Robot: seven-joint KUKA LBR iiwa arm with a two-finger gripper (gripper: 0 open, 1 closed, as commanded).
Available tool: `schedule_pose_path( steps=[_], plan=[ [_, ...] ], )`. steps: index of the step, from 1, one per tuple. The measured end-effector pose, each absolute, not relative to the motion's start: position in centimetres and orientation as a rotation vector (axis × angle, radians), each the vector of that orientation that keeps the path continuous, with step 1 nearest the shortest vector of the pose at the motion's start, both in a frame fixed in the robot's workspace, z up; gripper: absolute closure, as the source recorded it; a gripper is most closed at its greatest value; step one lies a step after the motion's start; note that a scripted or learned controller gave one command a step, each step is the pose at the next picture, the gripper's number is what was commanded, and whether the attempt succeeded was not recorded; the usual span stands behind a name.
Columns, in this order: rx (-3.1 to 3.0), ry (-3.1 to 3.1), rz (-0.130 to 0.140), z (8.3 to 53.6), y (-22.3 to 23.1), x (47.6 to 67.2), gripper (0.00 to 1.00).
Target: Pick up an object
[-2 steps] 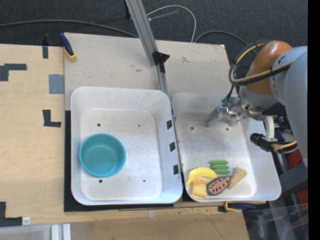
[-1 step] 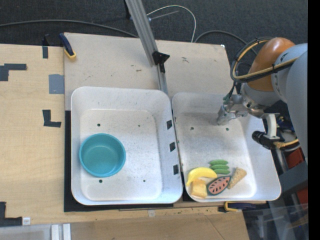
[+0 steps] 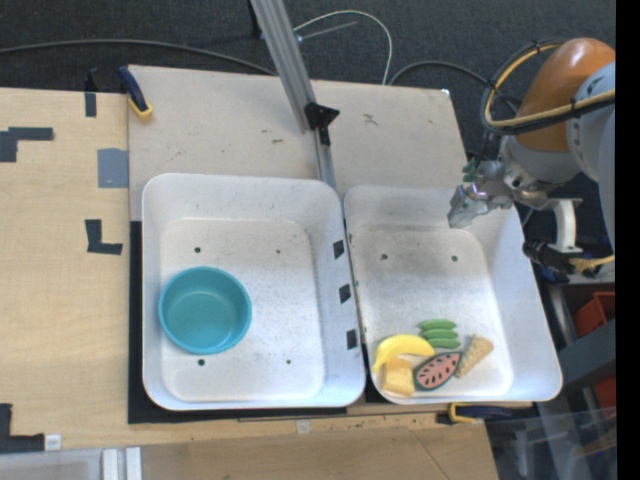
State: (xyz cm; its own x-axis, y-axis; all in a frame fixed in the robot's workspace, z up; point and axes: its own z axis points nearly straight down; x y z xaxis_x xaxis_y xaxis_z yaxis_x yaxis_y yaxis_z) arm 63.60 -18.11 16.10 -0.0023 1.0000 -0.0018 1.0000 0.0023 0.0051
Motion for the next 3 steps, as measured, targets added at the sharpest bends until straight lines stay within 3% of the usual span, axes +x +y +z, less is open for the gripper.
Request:
schedule_pose_path(
  steps=[1,2,3],
  plan=[
    [2.216,2.22,0.004,22.0,-18.2,62.9,1.0],
    [2.218,2.222,0.001,24.5,-18.2,63.0,1.0],
    [2.217,2.23,-0.001,24.0,-12.3,61.2,1.0]
  ],
)
